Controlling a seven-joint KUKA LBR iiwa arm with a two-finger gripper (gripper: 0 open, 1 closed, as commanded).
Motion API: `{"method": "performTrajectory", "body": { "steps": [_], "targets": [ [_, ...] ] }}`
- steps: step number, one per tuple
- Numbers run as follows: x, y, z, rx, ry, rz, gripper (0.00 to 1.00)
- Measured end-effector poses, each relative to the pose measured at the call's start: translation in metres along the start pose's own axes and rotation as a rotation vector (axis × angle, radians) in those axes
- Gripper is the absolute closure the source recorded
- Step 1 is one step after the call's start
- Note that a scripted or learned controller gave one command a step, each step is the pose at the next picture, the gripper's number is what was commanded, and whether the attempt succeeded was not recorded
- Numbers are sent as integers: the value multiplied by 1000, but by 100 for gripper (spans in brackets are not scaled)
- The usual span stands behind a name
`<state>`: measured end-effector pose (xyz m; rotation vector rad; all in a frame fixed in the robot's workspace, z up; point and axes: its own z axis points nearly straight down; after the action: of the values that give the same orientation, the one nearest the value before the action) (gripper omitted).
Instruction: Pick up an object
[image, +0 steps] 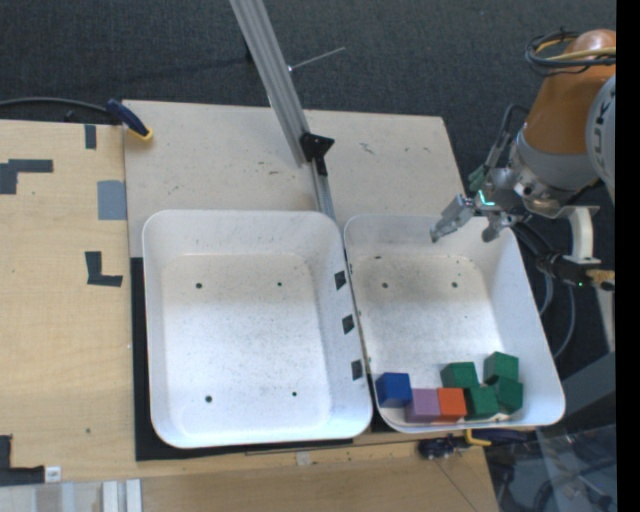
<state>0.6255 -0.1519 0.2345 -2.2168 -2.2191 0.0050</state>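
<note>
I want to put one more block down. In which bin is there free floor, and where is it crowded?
Left bin: no blocks on its floor. Right bin: bare from the far wall, under the gripper, down to the middle. Crowded along its near wall: blue block, purple block, orange block, green blocks.

Well left of the jaws and lower, the left white bin sits on a black mat. A slanted metal rail rises above-left of them. Farthest left lie a blue-yellow clamp and grey tape.
</note>
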Motion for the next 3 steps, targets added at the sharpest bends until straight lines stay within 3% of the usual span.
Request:
{"method": "performTrajectory", "body": {
  "steps": [1, 3],
  "targets": [
    [0, 1, -3, -4, -2, -1, 0],
    [-4, -9, 117, 2, -1, 1, 0]
  ]
}}
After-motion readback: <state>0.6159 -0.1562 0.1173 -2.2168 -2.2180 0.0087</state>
